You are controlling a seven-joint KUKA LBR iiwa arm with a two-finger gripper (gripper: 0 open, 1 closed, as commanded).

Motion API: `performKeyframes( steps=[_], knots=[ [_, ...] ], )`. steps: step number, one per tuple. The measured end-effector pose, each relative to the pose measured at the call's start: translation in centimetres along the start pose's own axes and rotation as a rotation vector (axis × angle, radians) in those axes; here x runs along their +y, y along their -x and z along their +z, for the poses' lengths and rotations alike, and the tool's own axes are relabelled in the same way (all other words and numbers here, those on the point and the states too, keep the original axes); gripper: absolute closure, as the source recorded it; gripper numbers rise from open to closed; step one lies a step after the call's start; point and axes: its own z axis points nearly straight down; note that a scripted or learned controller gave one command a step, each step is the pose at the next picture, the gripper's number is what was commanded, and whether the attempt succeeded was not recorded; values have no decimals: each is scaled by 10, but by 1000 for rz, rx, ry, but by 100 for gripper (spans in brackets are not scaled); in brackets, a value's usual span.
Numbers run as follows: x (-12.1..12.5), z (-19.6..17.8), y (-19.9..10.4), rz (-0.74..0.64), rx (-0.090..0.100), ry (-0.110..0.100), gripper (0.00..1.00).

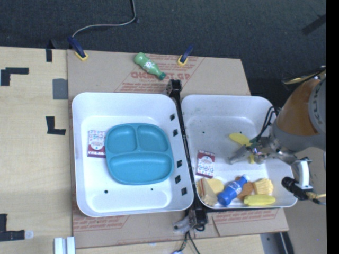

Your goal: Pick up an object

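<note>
The gripper point(239, 154) is low in the right bin point(222, 106) with its fingers spread apart, gripping nothing. A yellow banana point(239, 138) lies just beside it; a small red carton point(205, 163) sits nearby.

Dark grey carpet-like floor point(222, 15) across the top, crossed by a thin pale cable point(114, 23). Below it, a light wooden bench top point(32, 142) marked with black tape pieces point(53, 126). Brown cardboard sheet point(106, 73) with faded red print laid on the bench, held by two blue-and-yellow clamps point(78, 49) at its far edge. Even, soft lighting.
</note>
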Motion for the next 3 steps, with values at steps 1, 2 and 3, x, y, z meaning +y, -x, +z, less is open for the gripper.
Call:
performKeyframes(
  steps=[1, 2, 3],
  knots=[
    [74, 0, -35, -2, -2, 5, 0],
    [74, -11, -34, -2, -6, 5, 100],
    [73, -98, -112, -1, 1, -1, 100]
  ],
)
